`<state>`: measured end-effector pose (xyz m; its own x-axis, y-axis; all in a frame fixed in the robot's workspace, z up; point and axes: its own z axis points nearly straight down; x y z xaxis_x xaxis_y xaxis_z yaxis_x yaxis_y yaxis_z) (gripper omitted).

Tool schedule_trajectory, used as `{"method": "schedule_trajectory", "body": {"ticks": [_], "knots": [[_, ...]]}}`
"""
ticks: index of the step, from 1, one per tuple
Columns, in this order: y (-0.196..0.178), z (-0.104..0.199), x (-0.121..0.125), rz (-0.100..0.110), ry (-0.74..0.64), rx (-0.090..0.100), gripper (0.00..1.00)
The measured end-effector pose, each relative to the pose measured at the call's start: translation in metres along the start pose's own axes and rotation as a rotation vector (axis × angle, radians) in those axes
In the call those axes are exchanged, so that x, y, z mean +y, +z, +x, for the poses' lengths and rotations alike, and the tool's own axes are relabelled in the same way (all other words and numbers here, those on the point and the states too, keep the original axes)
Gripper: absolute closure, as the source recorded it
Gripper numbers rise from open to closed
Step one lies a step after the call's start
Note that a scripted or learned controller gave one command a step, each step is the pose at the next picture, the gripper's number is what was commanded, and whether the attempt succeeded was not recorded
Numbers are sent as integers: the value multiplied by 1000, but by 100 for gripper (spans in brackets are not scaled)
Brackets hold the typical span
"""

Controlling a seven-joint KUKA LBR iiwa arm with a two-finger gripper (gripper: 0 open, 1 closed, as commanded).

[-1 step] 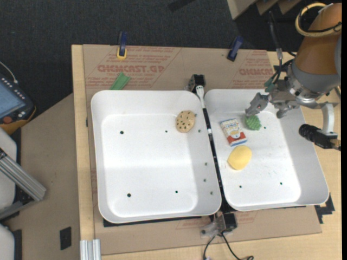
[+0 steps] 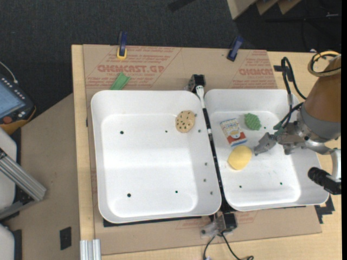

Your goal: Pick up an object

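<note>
The right bin (image 2: pixel 271 194) holds three objects. A yellow lemon-like piece (image 2: pixel 239 158) lies near the bin's left wall. A small white carton with red and blue print (image 2: pixel 233 131) lies just behind it. A green knobbly piece (image 2: pixel 252 121) sits further back. My gripper (image 2: pixel 262 145) reaches in from the right, low over the right bin. Its tip is just right of the yellow piece and below the green one, with a small gap to each. Nothing shows in its grasp. A round cookie with dark chips (image 2: pixel 185 121) lies in the left bin (image 2: pixel 108 161) at its back right.
A black bar (image 2: pixel 209 145) runs between the two bins. The arm's orange band (image 2: pixel 325 93) and grey wrist hang over the right bin's right edge. A green tag (image 2: pixel 120 81) and two clamps (image 2: pixel 122 45) sit on the cardboard behind the bins.
</note>
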<state>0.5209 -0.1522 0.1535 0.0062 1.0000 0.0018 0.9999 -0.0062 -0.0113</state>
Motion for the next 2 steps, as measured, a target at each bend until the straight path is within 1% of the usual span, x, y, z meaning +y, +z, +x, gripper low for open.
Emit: {"method": "schedule_trajectory", "body": {"ticks": [1,2], "knots": [[-14,2,6,-14,-5,-4,100],[-71,-78,-43,-17,3,-9,100]]}}
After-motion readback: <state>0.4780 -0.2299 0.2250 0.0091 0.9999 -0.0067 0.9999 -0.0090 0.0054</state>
